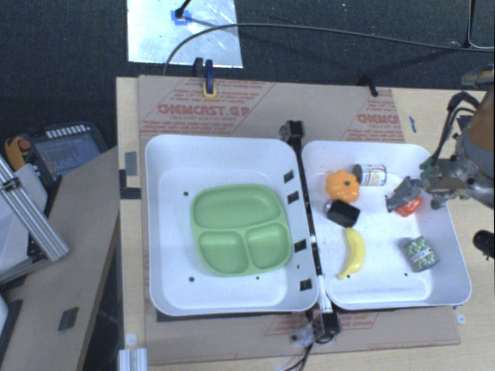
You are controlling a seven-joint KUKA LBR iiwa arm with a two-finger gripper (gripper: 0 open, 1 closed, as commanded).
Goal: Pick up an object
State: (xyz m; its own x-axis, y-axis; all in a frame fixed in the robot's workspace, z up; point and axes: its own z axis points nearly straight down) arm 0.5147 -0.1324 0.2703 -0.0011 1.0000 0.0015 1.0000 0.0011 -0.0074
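Raised above the table and so closest to the lens, the pincer [404,195] is hung over the far right part of the right bin [461,286], pointing in towards the bin's middle. Whether it is set wide or narrow cannot be told, since its tip is seen as one grey mass. Just under and beside that tip a small red object [413,205] is seen; contact between the two cannot be confirmed, and no hold is shown. The red object is judged to be the piece aimed at, because the pincer is lined up over it and nothing else lies as close.

Further out, the other candidates are spread loosely across the same bin, well enough apart for each to be approached alone: a green patterned object [420,253] towards the near right, a small can [373,175] lying on its side, an orange round fruit [342,185] touching a black block [341,212], and a banana [353,253] below them. A green divided plate [238,238] is laid in the left bin [165,207], apart from the work.
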